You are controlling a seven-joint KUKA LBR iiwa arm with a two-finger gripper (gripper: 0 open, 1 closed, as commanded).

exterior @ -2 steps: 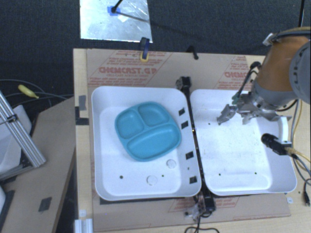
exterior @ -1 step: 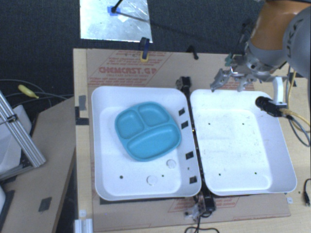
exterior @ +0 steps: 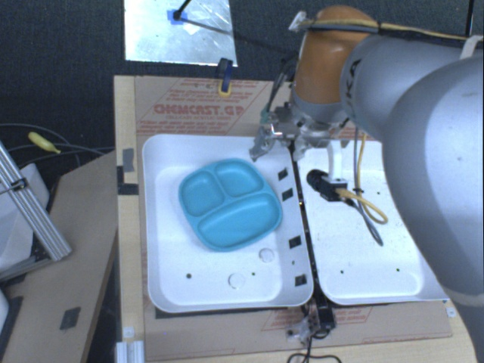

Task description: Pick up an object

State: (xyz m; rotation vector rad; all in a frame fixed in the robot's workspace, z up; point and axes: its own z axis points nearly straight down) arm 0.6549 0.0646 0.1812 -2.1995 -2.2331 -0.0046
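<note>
The grey arm [exterior: 408,112] comes in from the right of the blue divided plate [exterior: 231,203]. The plate lies flat in the left white bin [exterior: 162,278]. The gripper [exterior: 274,141] hangs just past the plate's far right corner. I cannot tell whether it is apart or together.

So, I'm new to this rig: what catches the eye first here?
The bright blue divided plate, lying in the left white bin, stands out most. Then the big grey arm with its orange band looms at the right, its gripper hanging over the bins' shared wall near the plate's far corner.
</note>
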